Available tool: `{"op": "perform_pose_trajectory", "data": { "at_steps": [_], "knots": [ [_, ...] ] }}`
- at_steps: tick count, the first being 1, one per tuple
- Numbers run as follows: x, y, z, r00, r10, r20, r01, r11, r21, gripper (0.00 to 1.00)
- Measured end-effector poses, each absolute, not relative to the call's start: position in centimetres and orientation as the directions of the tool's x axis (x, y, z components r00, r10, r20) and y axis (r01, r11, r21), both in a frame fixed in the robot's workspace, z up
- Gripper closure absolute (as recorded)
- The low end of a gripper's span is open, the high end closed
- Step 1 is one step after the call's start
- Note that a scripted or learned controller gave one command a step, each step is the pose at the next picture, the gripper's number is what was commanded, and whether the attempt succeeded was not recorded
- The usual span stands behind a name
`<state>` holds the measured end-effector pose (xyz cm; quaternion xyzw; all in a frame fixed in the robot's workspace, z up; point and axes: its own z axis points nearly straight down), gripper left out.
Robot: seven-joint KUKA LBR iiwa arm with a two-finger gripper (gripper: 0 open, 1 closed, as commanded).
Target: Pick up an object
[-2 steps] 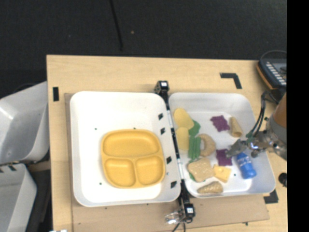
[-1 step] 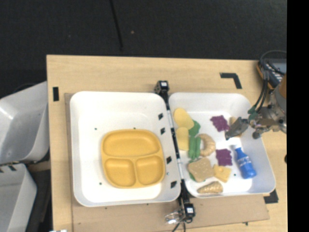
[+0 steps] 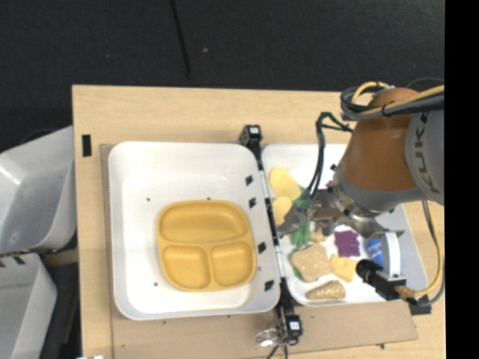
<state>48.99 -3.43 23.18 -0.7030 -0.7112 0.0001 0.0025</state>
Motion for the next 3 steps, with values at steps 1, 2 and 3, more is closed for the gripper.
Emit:
{"op": "perform_pose_trajectory", "data": {
  "at_steps": [1, 2, 3],
  "knots": [
    [49.1, -4.2, 24.6, 0.000, 1.000, 0.000, 1.000, 0.000, 0.004, 1.00],
    [49.0, 5.1, 27.7, -0.012, 1.000, 0.003, 1.000, 0.012, 0.004, 1.00],
    [49.1, 5.3, 44.3, -0.005, 1.000, 0.003, 1.000, 0.005, 0.020, 1.00]
  ]
}}
